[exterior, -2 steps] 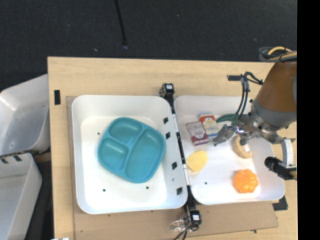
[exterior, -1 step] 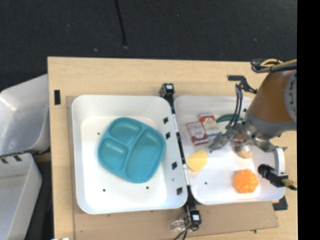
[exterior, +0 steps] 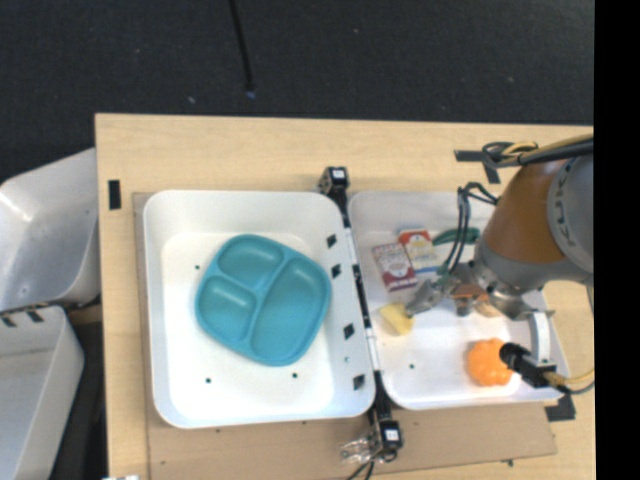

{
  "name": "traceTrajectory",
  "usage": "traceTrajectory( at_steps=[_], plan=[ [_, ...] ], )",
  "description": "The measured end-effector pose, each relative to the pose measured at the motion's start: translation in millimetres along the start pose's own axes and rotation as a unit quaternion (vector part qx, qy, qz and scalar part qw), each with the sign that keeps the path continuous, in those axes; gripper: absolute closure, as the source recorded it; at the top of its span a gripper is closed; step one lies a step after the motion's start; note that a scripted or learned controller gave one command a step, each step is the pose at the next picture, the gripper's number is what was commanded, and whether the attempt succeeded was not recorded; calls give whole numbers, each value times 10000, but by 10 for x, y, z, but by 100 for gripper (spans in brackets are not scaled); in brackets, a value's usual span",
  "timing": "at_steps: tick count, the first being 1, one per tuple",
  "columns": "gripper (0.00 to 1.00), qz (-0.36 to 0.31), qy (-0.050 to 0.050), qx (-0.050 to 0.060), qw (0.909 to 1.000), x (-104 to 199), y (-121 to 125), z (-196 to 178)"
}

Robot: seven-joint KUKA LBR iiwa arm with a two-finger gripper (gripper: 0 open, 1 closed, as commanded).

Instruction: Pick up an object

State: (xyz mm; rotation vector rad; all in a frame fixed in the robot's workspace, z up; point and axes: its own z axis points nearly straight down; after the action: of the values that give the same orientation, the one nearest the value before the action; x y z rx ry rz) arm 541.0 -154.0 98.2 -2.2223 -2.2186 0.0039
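The right bin [exterior: 445,400] holds a pale yellow lump [exterior: 396,319] near its left wall, an orange round object [exterior: 486,362] near the front right, and two small printed packets [exterior: 394,264] [exterior: 419,247] towards the back. My gripper [exterior: 425,296] hangs low over the middle of this bin, pointing left. It is just right of and above the yellow lump and just below the packets. The grey arm with its orange band [exterior: 525,218] reaches in from the right and hides part of the bin behind it.
The left bin [exterior: 180,388] carries a blue divided plate [exterior: 263,298] at its centre. A raised divider with black clips [exterior: 352,298] separates the two bins. Cables [exterior: 465,213] run along the arm near the right bin's back edge.
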Motion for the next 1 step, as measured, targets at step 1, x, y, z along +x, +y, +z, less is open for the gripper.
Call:
traceTrajectory(
  at_steps=[1],
  plan=[
    [100, 29, -2, -30, 10000, -12, 14, -137]
  ],
)
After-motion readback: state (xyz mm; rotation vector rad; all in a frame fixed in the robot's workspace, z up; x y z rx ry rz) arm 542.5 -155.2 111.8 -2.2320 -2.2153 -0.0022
